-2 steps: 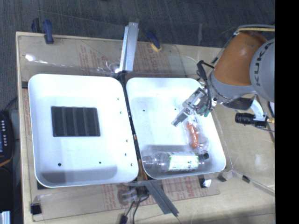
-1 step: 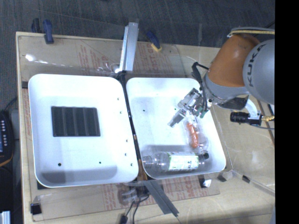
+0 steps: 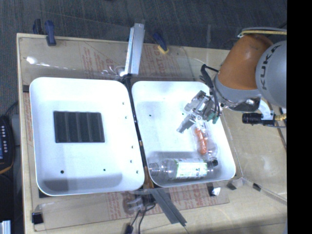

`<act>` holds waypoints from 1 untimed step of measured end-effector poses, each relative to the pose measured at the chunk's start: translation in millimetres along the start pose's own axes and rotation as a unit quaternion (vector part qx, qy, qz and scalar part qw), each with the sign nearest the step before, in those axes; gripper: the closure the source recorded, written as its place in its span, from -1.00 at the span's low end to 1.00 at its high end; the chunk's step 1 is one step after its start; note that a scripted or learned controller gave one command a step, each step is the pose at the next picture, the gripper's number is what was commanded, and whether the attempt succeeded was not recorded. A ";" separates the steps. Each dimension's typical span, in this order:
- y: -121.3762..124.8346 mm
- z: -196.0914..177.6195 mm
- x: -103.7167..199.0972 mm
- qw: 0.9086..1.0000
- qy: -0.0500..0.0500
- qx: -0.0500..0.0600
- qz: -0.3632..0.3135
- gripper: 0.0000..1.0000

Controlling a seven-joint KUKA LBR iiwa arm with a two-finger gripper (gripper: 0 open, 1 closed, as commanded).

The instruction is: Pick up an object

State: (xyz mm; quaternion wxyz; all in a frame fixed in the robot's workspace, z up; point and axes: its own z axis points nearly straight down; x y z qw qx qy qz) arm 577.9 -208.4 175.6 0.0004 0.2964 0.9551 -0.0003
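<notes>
A clear plastic bottle (image 3: pixel 183 168) with a green-and-white label lay on its side along the near wall of the right bin (image 3: pixel 156 94), its dark cap pointing toward the bin's right corner. Just beyond the cap end, an orange, carrot-like object (image 3: pixel 201 139) lay lengthwise against the right wall, with a small clear item touching its near end; what that item was could not be made out.

The gripper (image 3: pixel 191 117) hung over the middle-right of this bin, just beside the far end of the orange object, its metal fingers angled down toward the left. Nothing showed between the fingers, though whether they were spread or closed could not be told from this angle. The grey arm, with its orange band (image 3: pixel 241 62), reached in from the right above the bin's far-right corner.

The left bin (image 3: pixel 44 89) held a dark ribbed rectangular pad (image 3: pixel 79 126), lying flat near its centre. The two bins sat touching, side by side, on the bench (image 3: pixel 258 162).
</notes>
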 end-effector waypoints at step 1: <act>-5.7 40.1 31.8 0.970 0.002 0.001 0.243 -1.00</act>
